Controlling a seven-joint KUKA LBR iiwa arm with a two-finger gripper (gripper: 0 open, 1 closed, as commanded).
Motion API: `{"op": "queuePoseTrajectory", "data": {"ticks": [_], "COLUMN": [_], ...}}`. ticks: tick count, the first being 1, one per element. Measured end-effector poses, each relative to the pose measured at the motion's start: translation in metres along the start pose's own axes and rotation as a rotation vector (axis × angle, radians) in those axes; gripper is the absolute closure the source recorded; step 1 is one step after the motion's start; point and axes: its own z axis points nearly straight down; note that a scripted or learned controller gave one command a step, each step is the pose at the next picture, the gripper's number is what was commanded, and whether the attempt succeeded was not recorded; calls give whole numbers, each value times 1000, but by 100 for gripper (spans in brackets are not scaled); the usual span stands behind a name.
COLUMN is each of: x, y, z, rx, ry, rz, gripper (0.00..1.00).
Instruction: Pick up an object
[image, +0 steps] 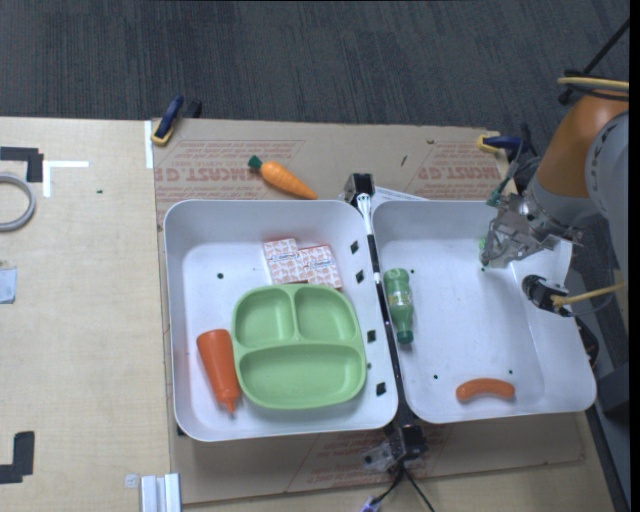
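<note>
Two shallow white bins sit side by side on the cardboard-covered bench. The left bin (185, 300) holds three things: a green divided plate (299, 347) with three compartments near its centre, an orange-red squeeze bottle (218, 368) lying at the plate's nine o'clock just beside it, and a small red-and-white printed packet (298, 261) at the plate's twelve o'clock, its lower edge meeting the plate's rim.

The right bin (450, 250) holds two things: one green bottle (400, 305) lying on its side against the nine o'clock wall, and one orange sausage-shaped toy (486, 390) down at about five o'clock, well apart from the bottle.

One toy carrot (283, 178) lies outside both bins on the cardboard, at twelve o'clock from the left bin.

The gripper (497, 250) hangs over the right bin's two o'clock corner, near the rim, well away from the bottle and the sausage. Nothing shows between its fingers; how far apart they stand I cannot tell from here.
</note>
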Motion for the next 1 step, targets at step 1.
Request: {"op": "queuePoseTrajectory", "data": {"ticks": [1], "x": [0], "y": [0], "z": [0], "rx": [0], "ry": [0], "rz": [0], "gripper": [0]}}
